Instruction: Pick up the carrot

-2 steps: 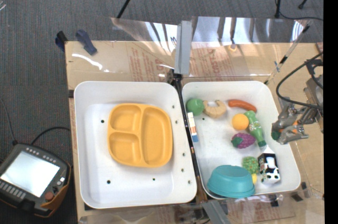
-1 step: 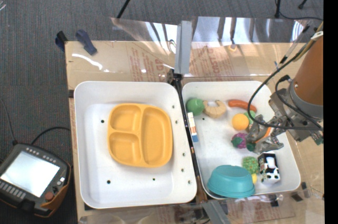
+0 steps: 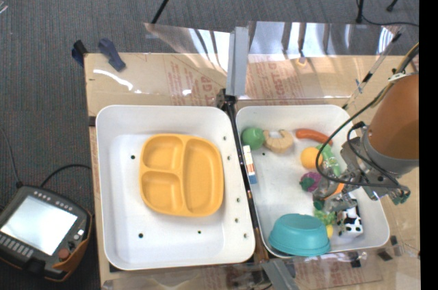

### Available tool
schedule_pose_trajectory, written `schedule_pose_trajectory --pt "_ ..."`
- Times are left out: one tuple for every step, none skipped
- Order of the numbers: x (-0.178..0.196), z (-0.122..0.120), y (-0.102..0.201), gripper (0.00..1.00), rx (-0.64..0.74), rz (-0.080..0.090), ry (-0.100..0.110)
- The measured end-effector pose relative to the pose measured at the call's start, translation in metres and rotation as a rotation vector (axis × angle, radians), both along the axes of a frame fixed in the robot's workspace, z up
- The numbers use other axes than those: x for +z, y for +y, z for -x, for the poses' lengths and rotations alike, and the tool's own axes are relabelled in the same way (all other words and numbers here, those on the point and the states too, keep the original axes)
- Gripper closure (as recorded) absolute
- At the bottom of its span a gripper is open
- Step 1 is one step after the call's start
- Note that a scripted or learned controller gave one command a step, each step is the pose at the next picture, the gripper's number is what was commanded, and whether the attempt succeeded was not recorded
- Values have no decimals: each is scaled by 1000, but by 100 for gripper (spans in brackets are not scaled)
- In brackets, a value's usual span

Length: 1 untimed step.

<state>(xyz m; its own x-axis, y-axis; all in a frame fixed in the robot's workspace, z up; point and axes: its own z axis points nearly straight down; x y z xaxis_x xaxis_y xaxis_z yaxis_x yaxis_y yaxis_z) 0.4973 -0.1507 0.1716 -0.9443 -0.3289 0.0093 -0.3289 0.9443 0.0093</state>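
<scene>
The carrot (image 3: 313,135) is a slim orange-red piece lying flat near the back wall of the right bin (image 3: 287,111). My gripper (image 3: 333,191) hangs low over the right side of that bin, nearer the front than the carrot and clear of it. It sits above a cluster of green and purple toys, with nothing visibly held. The arm's orange band and cables cover the bin's right edge.
A green ball (image 3: 252,137), a bread piece (image 3: 278,141), an orange (image 3: 309,157), a purple toy (image 3: 309,180), a teal bowl (image 3: 299,234), a cow toy (image 3: 352,221) and a white tube (image 3: 250,165) share the right bin. The left bin (image 3: 116,124) holds a yellow divided plate (image 3: 182,174).
</scene>
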Motion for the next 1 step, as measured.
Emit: schedule_pose_trajectory --pt "61 13 51 100 -141 5 -13"
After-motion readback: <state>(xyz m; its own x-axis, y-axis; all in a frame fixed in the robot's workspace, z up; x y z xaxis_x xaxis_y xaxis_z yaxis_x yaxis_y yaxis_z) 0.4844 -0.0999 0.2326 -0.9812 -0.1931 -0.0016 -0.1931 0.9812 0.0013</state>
